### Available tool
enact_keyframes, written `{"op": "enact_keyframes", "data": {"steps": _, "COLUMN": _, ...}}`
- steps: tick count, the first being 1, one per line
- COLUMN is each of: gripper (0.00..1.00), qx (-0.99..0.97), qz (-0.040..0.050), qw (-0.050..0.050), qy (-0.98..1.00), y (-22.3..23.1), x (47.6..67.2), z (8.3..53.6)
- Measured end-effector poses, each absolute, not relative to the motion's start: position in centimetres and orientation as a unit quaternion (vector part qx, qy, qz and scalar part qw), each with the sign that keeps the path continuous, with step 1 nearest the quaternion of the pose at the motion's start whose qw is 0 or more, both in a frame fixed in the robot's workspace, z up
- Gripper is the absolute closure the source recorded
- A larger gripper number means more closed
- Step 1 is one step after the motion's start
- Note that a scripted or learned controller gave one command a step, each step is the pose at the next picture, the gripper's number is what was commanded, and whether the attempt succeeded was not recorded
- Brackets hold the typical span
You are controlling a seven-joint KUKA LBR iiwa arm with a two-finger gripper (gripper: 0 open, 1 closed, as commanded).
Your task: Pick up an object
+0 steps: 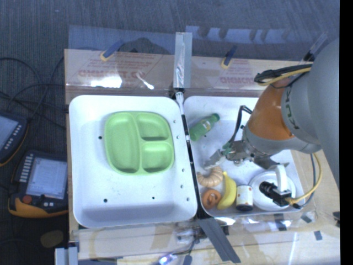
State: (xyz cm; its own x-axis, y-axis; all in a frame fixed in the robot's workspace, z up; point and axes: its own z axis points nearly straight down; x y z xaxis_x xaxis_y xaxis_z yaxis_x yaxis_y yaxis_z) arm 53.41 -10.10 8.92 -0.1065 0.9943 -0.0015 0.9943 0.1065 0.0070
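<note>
My gripper (224,152) hangs low over the middle of the right bin (287,159), below the arm's orange band. It is just above a tan, croissant-like piece (212,176) and to the lower right of a green bottle (202,127) lying against the bin's left wall. Nothing shows held in it. Along the near edge lie an orange round thing (209,197), a yellow banana (228,192) and a small jar with a pale label (244,198).
The left bin (88,197) holds a green divided plate (139,142). A raised rim separates the two bins. The arm's grey body covers the right bin's far right corner.
</note>
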Motion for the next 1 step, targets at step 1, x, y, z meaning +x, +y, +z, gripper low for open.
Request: {"op": "enact_keyframes", "data": {"steps": 1, "gripper": 1.0, "qx": 0.668, "qz": 0.0028, "qw": 0.004, "qy": 0.744, "y": -10.09, "x": 53.51, "z": 9.91}}
